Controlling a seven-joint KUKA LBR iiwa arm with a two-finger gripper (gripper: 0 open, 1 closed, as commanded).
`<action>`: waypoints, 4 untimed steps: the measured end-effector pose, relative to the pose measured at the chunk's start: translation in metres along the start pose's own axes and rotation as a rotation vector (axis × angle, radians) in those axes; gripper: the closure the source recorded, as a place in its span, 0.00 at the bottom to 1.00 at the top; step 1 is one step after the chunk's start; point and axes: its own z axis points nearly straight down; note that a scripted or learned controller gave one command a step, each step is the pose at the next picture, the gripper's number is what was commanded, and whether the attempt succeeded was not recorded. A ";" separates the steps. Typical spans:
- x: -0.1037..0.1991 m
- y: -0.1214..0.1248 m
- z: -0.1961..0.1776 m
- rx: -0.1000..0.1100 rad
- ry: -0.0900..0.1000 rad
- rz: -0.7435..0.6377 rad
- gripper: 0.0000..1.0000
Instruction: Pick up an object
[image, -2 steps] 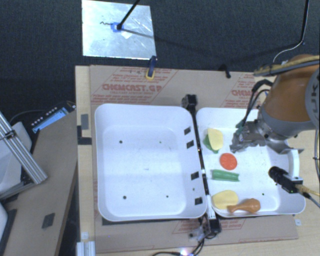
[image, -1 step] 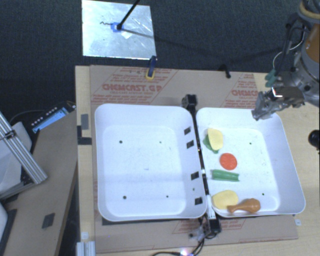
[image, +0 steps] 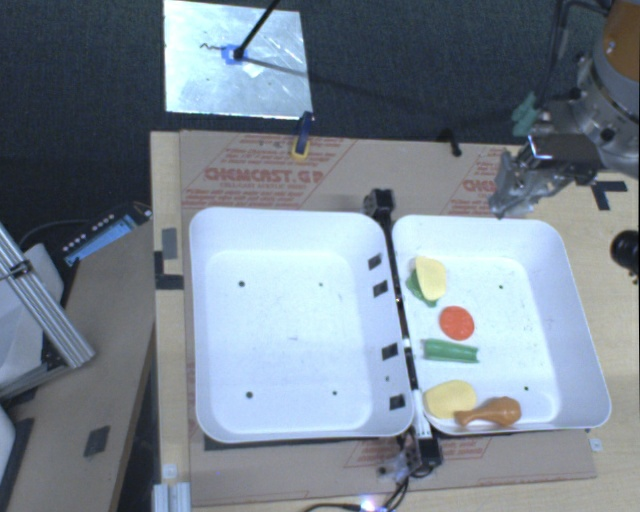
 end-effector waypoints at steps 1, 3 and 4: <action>0.040 0.000 -0.008 0.008 -0.001 0.001 1.00; 0.109 0.001 -0.007 0.009 0.000 0.002 1.00; 0.134 -0.003 0.200 0.025 -0.007 0.007 1.00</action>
